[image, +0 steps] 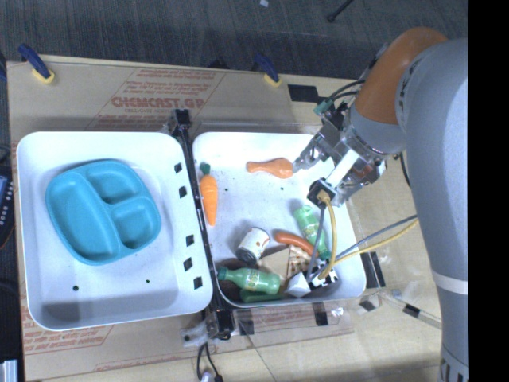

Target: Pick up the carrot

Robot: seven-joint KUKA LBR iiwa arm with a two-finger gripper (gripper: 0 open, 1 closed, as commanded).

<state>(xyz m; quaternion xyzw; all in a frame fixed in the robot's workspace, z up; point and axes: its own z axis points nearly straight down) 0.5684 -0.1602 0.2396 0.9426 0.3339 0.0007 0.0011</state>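
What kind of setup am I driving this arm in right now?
Most likely a lab test bench for robot picking: two shallow white bins sit on clamped cardboard, and toy food such as the carrot and a green bottle lies in the right one. The gripper hangs over that bin.

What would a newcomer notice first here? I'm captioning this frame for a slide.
First, the big grey arm with an orange band reaching in from the right over the right white bin. Next, the bright blue three-compartment plastic tray in the left white bin. Then the small orange carrot with a green top by the right bin's left wall.
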